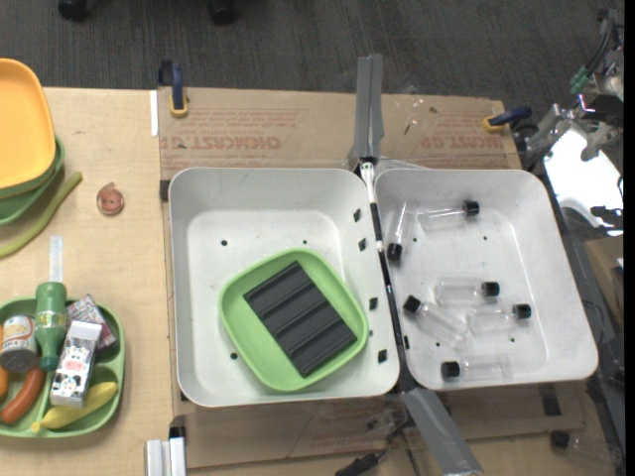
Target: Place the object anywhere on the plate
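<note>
A green plate [236, 303] with rounded corners lies in the left white bin [198, 216], toward its front. A dark grey ridged slab [301, 318] rests flat on the plate, turned at a slant and covering most of its middle. The right white bin [556, 266] holds several clear vials with black caps, among them one near the back [444, 216], one along the left wall [396, 231] and one at the front [476, 368].
A hinged divider [377, 256] joins the two bins. To the left on the wooden bench sit stacked orange and green dishes [20, 137] and a green tray of toy food [60, 365]. Metal fittings and cables [585, 97] stand at the upper right.
</note>
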Action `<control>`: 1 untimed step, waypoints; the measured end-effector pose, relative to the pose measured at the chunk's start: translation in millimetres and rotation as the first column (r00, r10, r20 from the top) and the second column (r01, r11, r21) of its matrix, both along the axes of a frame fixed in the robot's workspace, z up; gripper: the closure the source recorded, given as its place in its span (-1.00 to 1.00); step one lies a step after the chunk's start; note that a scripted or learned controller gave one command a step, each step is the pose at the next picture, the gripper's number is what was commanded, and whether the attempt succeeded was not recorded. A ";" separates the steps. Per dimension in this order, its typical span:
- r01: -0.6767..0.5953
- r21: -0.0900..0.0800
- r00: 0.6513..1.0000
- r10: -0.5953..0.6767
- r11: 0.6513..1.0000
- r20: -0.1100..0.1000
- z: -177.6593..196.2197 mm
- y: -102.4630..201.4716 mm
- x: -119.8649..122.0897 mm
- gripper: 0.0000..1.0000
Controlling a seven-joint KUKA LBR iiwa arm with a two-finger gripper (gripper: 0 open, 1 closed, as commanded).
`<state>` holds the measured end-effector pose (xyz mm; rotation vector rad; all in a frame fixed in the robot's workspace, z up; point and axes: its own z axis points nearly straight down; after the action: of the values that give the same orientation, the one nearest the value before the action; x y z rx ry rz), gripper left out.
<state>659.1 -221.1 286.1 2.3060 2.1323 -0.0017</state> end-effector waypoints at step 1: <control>0.074 0.000 0.997 -0.074 0.997 -0.002 -14.7 3.4 -0.2 -1.00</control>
<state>658.9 -217.7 271.3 2.3844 2.0466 -0.0029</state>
